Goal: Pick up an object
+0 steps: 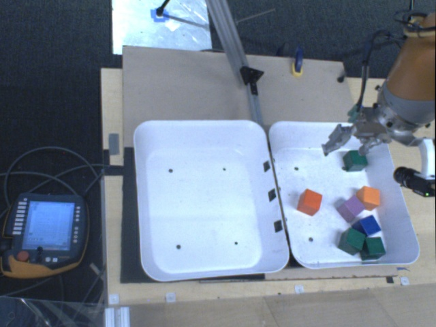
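— On the dark carpet, what stands there?

— Over it sits a tan bench point(204, 80), and on that two shallow white bins side by side: the left bin point(146, 142) and the right bin point(289, 138), their rims touching along the middle. A grey pole point(228, 29) slants across the far side of the bench. A handheld control screen point(42, 234) lies on the carpet to the left, with cables looping around it.

— And the arm?

— The arm point(412, 73) comes in from the right, orange band above the wrist. Its gripper point(351, 142) hangs over the far part of the right bin with the fingers spread apart, nothing between them.

— Which block is closest to it?

— A dark green block point(354, 161) lies just beside and slightly nearer the camera than the fingertips. I cannot tell whether one finger touches it.

— The rest?

— All in the right bin. An orange block point(310, 201) sits alone toward the middle, well apart from the gripper. Near the right wall a smaller orange block point(368, 196) touches a purple block point(351, 208). Below them a blue block point(368, 224) rests against two green blocks point(361, 242) in the near corner.
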Robot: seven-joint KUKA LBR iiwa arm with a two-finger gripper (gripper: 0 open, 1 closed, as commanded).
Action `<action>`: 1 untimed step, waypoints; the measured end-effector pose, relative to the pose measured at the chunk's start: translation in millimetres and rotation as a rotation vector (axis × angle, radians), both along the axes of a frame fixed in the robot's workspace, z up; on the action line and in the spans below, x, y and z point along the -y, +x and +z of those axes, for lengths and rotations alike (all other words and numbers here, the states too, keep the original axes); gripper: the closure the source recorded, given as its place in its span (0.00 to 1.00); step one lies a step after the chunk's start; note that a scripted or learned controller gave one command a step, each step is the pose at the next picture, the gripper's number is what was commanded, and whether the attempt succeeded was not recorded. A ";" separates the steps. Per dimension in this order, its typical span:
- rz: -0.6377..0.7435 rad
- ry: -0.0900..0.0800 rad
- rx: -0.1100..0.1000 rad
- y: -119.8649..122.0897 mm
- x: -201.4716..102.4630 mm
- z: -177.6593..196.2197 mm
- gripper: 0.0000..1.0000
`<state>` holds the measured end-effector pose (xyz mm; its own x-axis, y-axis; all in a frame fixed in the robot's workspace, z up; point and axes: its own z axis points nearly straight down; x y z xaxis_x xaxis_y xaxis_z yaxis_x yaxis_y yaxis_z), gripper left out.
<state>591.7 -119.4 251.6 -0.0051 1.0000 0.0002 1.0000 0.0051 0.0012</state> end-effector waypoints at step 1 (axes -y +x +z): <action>-0.001 0.000 0.001 0.0 0.0 0.1 0.00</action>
